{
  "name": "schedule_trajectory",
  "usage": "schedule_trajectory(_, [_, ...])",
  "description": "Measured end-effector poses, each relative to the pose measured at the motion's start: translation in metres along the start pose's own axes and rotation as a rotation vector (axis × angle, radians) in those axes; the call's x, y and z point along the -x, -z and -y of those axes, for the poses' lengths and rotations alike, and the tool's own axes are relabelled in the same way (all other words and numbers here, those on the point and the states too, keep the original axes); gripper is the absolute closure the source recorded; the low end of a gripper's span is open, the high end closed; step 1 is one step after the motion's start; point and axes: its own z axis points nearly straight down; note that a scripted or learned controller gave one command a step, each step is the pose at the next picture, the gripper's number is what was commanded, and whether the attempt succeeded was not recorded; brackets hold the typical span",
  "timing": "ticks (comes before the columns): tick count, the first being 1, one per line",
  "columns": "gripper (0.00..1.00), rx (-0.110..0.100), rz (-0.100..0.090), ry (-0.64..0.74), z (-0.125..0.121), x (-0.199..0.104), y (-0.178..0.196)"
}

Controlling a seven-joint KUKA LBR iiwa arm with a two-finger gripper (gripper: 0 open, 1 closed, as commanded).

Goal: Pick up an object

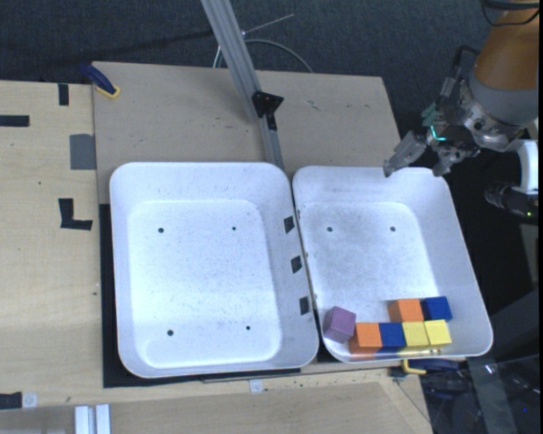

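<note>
From my seat I see two shallow white bins side by side on the pale wooden desk (344, 116). The left bin (127, 269) has rounded corners, a smooth, faintly speckled floor and four small dark dots on it. The right bin (452, 233) is the same moulded shape, and all the blocks sit bunched in its near right corner. The purple block (341, 321) is a little cube, tilted and turned off-square, lying at the left end of the group close to the bin's near left wall. Just beside it an orange block (368, 334) starts the front row, followed by a blue block (392, 334) and two yellow blocks (426, 334) touching one another against the near rim. Behind them a second orange block (404, 310) and a second blue block (437, 308) sit side by side. They all look like plain, matte, hard-edged cubes. The claw (418, 159) hangs at the far right corner of the right bin, over its rim, well apart from the blocks; its two grey fingers look spread, with nothing between them. Above it I see the grey wrist and the orange band (509, 57) of the arm. A slanted metal bar (231, 34) crosses the desk toward the gap between the bins.
</note>
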Motion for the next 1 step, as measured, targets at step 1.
schedule_trajectory(1, [0.00, -0.005, 0.001, 0.000, -0.0214, -0.0026, -0.0653])
